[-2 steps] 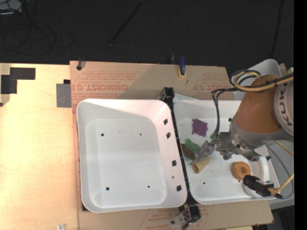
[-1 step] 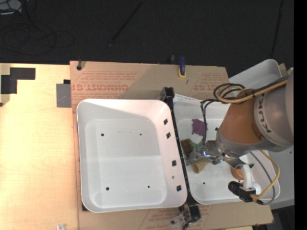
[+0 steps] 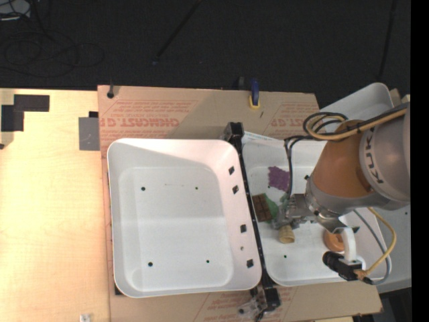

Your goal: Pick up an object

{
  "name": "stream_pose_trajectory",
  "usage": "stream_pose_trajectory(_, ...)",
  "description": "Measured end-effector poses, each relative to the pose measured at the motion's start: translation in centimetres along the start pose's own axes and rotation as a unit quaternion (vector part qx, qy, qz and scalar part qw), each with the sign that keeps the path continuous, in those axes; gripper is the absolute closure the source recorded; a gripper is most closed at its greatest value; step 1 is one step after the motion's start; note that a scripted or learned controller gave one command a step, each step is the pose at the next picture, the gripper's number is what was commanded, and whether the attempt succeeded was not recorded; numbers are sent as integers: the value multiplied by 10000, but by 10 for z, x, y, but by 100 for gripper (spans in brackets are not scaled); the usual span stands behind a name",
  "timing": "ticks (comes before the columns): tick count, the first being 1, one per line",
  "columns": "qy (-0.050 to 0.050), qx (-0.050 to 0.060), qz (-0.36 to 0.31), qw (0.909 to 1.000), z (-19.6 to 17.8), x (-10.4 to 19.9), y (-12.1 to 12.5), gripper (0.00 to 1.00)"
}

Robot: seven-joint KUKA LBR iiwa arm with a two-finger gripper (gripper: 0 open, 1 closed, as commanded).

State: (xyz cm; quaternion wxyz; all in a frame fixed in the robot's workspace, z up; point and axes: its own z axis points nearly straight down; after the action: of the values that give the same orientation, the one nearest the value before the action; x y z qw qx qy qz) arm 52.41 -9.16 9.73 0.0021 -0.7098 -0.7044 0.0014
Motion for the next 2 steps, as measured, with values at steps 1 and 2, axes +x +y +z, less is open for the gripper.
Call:
stream_pose_trajectory(1, 5, -59, -75, 10000, -96, 61, 26, 100)
stream_pose_trajectory(2, 12, -69, -86, 9999, -185, 141, 57, 100)
